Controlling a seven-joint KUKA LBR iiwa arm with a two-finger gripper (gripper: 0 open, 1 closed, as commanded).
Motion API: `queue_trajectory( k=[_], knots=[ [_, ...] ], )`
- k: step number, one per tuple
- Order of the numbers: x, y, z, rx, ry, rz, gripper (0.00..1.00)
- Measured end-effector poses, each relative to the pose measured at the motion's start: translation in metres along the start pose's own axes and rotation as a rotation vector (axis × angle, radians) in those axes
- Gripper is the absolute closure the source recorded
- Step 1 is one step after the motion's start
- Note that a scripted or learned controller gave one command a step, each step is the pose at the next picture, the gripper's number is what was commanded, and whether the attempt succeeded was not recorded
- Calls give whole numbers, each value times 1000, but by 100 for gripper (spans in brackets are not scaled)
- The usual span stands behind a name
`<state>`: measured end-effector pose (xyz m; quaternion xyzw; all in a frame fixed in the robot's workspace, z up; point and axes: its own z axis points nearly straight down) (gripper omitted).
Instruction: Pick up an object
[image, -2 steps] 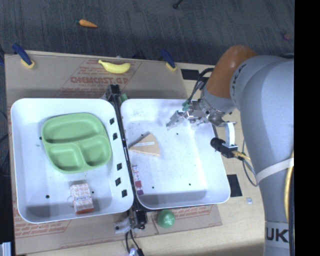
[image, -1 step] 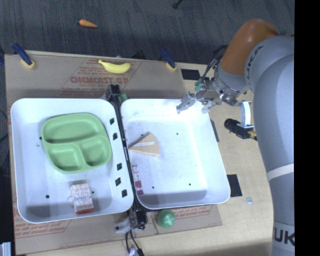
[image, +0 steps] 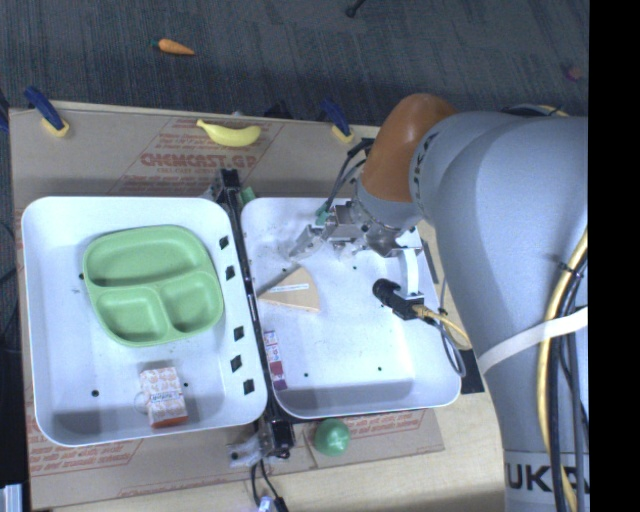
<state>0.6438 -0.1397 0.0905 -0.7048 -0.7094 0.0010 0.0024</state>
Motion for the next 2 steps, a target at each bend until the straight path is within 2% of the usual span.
queue_trajectory(
  k=[1, 2],
  knots=[
    [0, 1, -12, -2, 0, -3, 100],
    [78, 2, -104, -8, 1, -1, 100]
  ],
)
